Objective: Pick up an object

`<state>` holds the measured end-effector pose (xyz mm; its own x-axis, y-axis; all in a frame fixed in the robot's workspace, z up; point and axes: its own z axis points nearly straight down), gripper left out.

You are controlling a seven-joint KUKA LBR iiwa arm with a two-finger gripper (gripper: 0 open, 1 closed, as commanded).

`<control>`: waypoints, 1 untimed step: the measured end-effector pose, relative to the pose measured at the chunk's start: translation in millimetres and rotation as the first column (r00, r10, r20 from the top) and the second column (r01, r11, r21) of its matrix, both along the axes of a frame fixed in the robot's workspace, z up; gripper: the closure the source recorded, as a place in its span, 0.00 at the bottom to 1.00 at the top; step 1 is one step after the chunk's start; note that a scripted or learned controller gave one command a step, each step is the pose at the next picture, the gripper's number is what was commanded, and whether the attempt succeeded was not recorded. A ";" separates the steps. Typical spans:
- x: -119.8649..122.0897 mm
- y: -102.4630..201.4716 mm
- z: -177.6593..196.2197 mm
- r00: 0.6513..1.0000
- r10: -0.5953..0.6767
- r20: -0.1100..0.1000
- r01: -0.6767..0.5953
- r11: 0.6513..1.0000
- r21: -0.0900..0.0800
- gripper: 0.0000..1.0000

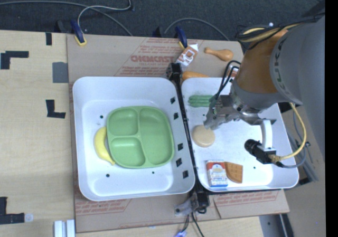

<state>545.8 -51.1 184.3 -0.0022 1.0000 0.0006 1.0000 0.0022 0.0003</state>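
My gripper [213, 120] hangs low in the right bin [282, 178], directly above and to the right of a round beige bun-like object [203, 136]. The fingers are hidden from the camera by the wrist. A green object [199, 100] lies just beyond the gripper, near the bin's far wall. At the bin's near edge lie a small red-and-white box [216, 173] and a brown cracker-like piece [234, 172]. The left bin [87, 178] holds a green divided plate [141, 136] with a yellow banana [101, 145] tucked at its left side.
Outside the bins, on the cardboard at the back, lie an orange object [218, 53] and a small wrapped packet [186, 55]. Black clamps [182, 120] run along the divider between the bins. The arm's grey body [296, 62] looms over the right bin's far right.
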 end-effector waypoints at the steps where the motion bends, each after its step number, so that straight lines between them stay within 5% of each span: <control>1: -0.5 -0.7 -0.4 1.000 -0.001 -0.002 0.001 1.000 -0.001 0.00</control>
